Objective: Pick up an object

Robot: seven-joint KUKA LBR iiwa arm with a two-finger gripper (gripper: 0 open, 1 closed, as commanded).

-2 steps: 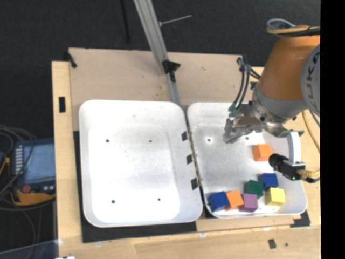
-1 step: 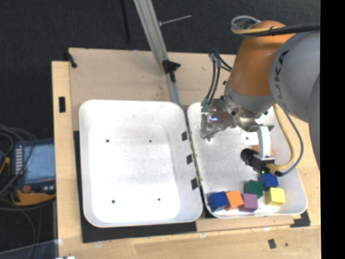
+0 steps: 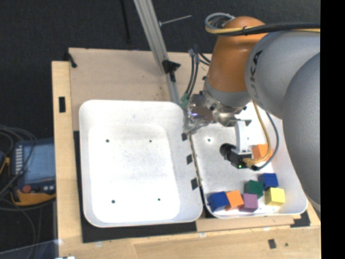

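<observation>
Several small blocks lie along the near edge of the right bin [image 3: 213, 169]: a blue block [image 3: 218, 200], an orange block [image 3: 235, 198], a purple block [image 3: 250, 202], a green block [image 3: 254, 188], a second blue block [image 3: 268, 180] and a yellow block [image 3: 275, 196]. Another orange block [image 3: 260, 151] lies farther back, near the bin's right side. My gripper [image 3: 197, 114] hangs over the far left corner of the right bin, well away from the blocks. The wrist above hides its tips.
The left bin [image 3: 135, 104] sits beside the right one, and a low divider edge [image 3: 194, 163] runs between them. A slanted metal pole [image 3: 156, 36] rises behind the bins. The grey arm covers the right bin's far right part.
</observation>
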